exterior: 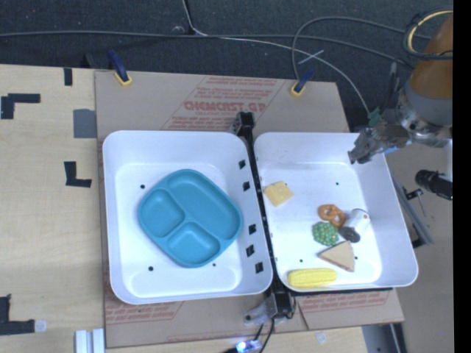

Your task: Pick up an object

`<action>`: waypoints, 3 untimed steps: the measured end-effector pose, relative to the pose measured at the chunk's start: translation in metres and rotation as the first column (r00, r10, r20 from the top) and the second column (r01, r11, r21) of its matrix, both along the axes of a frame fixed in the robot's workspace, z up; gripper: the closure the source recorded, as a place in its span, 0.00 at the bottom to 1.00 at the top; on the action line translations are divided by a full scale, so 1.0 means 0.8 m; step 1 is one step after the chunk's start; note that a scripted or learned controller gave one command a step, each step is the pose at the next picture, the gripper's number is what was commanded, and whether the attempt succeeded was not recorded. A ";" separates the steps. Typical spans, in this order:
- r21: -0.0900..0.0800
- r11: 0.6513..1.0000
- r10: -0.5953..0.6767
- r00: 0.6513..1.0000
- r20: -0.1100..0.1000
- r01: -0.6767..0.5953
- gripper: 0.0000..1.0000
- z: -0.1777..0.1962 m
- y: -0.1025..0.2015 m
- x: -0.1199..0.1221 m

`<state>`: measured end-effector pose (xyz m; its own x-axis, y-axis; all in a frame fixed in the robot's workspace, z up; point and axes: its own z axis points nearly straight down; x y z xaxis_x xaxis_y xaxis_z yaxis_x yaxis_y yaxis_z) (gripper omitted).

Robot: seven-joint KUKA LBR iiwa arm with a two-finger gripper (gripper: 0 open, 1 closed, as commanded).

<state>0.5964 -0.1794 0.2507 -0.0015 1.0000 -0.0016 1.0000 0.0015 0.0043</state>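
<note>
The right bin [383, 204] holds several small food items: a pale yellow cheese square [278, 193], a brown pretzel [331, 213], a green broccoli piece [324, 233], a white and grey small item [355, 223], a tan sandwich triangle [338, 257] and a yellow corn cob [312, 276]. My gripper [363, 151] hangs over the bin's upper right corner, well apart from all of them, with nothing seen between its fingers.
The left bin [118, 197] carries a blue divided tray [190, 216]. Black clips run along the seam between the bins [253, 197]. Cables arc over the dark floor behind, and cardboard lies under both bins.
</note>
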 end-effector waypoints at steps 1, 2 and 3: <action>0.002 1.000 0.003 1.000 -0.005 -0.003 1.00 0.003 0.069 -0.012; 0.001 1.000 0.002 1.000 -0.006 -0.002 1.00 -0.006 0.121 -0.028; 0.003 1.000 0.005 1.000 -0.007 -0.005 1.00 -0.008 0.191 -0.042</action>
